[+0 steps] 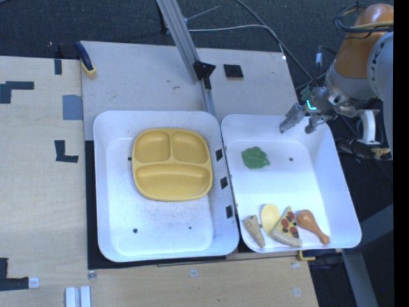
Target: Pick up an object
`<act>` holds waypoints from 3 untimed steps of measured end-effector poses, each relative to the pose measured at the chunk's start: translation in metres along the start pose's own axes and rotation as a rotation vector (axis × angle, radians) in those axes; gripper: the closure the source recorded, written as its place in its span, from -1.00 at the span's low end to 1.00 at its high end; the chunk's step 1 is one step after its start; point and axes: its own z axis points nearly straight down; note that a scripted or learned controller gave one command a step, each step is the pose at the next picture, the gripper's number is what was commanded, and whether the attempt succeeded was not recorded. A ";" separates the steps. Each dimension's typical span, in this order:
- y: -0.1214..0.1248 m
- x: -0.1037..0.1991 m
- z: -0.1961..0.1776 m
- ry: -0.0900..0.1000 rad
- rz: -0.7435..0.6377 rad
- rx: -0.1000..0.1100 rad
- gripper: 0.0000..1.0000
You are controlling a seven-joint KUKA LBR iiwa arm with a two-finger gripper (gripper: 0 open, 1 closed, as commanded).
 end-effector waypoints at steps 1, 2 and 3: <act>0.001 0.000 -0.002 -0.001 -0.001 -0.005 -1.00; -0.003 -0.009 0.048 -0.002 0.001 0.000 -1.00; 0.003 -0.001 0.101 -0.001 -0.001 -0.001 -1.00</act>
